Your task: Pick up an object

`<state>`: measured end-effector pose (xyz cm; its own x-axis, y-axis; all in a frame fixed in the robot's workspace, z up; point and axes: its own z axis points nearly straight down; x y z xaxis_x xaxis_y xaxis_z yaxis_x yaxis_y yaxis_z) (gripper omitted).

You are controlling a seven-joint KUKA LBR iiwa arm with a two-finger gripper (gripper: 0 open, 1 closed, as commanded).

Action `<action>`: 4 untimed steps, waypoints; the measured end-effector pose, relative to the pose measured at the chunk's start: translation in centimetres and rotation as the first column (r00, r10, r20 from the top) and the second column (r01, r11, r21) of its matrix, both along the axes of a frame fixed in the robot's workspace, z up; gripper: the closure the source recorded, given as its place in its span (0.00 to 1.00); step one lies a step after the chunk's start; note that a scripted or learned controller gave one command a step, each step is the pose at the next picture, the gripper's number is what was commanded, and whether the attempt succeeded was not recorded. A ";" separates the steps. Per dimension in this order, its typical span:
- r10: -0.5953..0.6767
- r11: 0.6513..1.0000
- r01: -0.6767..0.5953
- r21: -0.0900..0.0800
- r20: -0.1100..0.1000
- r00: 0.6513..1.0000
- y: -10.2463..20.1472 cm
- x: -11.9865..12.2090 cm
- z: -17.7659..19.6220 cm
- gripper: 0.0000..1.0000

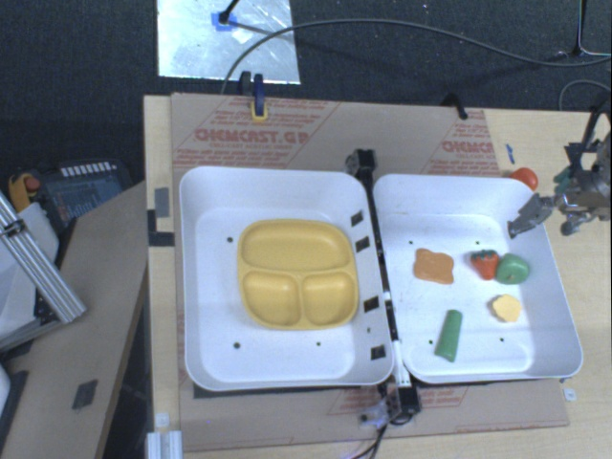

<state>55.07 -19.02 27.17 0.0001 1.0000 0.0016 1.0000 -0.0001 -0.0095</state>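
Gripper [537, 213] hangs over the right bin's [459, 191] far right rim; whether it is parted or closed I cannot tell. Nearest pickings lie just left and toward the camera from it: red piece [485, 263] touching green ball [513, 269]. Yellow piece [506, 307], orange slab [433, 266] and green stick [448, 335], its long axis running near-to-far, lie farther off.

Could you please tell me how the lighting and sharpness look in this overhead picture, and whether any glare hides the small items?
In the camera view, light is even and soft; the two shallow white bins look bright but not blown out. The square shiny metal sheet glares. The small orange flat piece and green cylinder stay readable, slightly soft. The hand is dim and blurred.
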 end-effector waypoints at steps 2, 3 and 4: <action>0.002 1.000 -0.002 -0.002 0.009 1.000 0.3 0.6 -3.6 0.00; 0.001 1.000 -0.001 -0.002 0.011 1.000 1.3 0.2 -8.6 0.00; 0.001 1.000 -0.001 -0.002 0.009 1.000 0.3 -0.1 -14.0 0.00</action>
<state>54.98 -18.71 13.20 -0.0008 1.0000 -0.0002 1.0000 0.0008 -0.0005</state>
